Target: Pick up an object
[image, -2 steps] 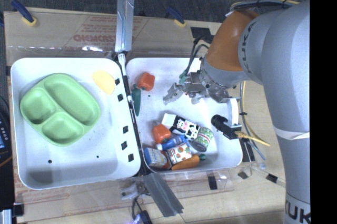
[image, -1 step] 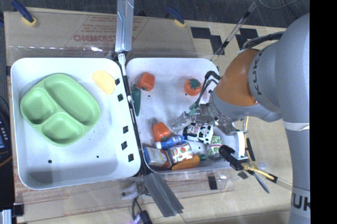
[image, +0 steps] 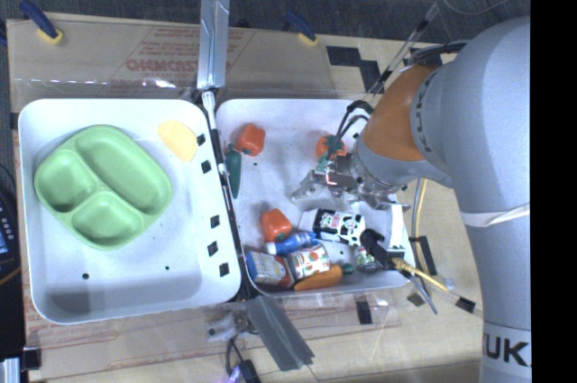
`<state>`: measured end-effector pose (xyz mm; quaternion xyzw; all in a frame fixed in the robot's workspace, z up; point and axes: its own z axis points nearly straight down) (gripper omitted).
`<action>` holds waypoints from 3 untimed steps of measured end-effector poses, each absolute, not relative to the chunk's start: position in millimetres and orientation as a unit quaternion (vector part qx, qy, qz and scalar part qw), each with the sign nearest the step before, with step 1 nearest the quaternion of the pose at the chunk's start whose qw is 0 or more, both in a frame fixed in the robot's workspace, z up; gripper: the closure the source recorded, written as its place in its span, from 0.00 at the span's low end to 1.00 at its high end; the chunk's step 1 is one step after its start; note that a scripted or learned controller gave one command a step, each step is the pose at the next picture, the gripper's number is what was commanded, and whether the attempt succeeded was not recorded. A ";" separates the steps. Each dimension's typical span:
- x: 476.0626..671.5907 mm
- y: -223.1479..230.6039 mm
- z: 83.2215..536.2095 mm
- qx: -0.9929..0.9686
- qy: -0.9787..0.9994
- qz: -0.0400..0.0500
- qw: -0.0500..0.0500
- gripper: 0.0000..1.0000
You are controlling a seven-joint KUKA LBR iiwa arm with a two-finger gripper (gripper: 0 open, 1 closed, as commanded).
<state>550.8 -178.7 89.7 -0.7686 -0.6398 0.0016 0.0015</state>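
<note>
While the arm reaches in from the right of the camera view, the hand (image: 326, 178) hangs low in the right bin (image: 279, 115), and I cannot tell its state. Nearest is the black-and-white carton (image: 339, 225), just below it toward the bin's near wall, long axis crosswise; an orange piece (image: 326, 144) lies just above
</note>
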 end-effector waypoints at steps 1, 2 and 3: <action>550.8 -178.7 89.7 -0.769 -0.640 0.002 0.002 0.00; 628.2 -166.9 199.6 -0.733 -0.680 0.001 0.001 0.00; 643.3 -202.7 100.5 -0.725 -0.689 0.002 0.003 0.00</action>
